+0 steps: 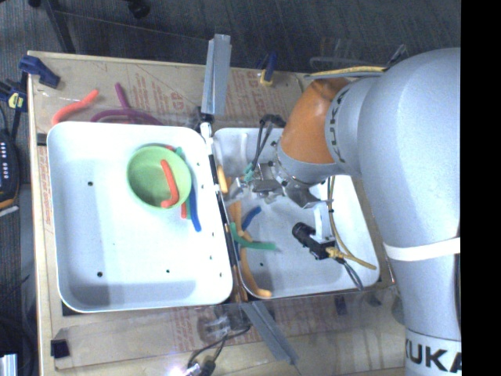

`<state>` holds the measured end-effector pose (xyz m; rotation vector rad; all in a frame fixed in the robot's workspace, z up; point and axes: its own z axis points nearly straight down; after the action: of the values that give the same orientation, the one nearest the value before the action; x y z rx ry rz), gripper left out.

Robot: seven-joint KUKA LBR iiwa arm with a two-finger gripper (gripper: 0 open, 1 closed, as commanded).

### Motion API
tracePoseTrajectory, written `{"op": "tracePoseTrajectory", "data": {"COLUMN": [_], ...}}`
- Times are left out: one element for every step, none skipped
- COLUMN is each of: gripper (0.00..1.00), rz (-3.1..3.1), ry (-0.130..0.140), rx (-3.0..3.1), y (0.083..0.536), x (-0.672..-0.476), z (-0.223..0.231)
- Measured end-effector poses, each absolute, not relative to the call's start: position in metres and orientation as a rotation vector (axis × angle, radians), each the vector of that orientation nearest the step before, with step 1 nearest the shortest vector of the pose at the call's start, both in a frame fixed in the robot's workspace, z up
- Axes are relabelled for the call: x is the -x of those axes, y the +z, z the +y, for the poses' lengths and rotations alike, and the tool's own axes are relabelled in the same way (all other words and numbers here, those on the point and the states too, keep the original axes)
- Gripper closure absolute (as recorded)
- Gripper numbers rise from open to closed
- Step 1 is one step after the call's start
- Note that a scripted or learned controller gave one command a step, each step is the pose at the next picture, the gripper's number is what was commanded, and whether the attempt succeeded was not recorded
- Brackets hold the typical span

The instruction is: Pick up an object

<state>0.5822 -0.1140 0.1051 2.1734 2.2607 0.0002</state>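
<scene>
We saw the gripper (266, 180) low in the right bin (364, 245), under the orange band (309, 128). We could not tell its state, nor whether it held anything. Candidate objects lay near it along the bin's left wall: a green strip (254, 244), a blue piece (250, 218) and an orange curved piece (249, 276). We judged the slim, smooth, crowded pieces might slip, or the wall might block a closing grasp. A black part (309, 240) on the wrist hung close above the floor. Farther off, the left bin (102, 272) held a green bowl (156, 177), rounded and matte, with a red strip (168, 182) across it and a blue stick (193, 214) beside it.
</scene>
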Motion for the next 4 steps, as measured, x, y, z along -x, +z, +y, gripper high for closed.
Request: {"op": "tracePoseTrajectory", "data": {"gripper": [1.0, 0.0, 0.0, 1.0], "rz": [2.265, 2.266, 2.262, 2.275], "ry": [-0.003, -0.004, -0.011, -0.006], "rx": [-2.169, -2.167, -2.155, -2.152], "y": [0.115, 0.115, 0.096, 0.105], "x": [-0.582, -0.582, -0.573, -0.573], "z": [-0.114, -0.114, -0.111, -0.107]}}
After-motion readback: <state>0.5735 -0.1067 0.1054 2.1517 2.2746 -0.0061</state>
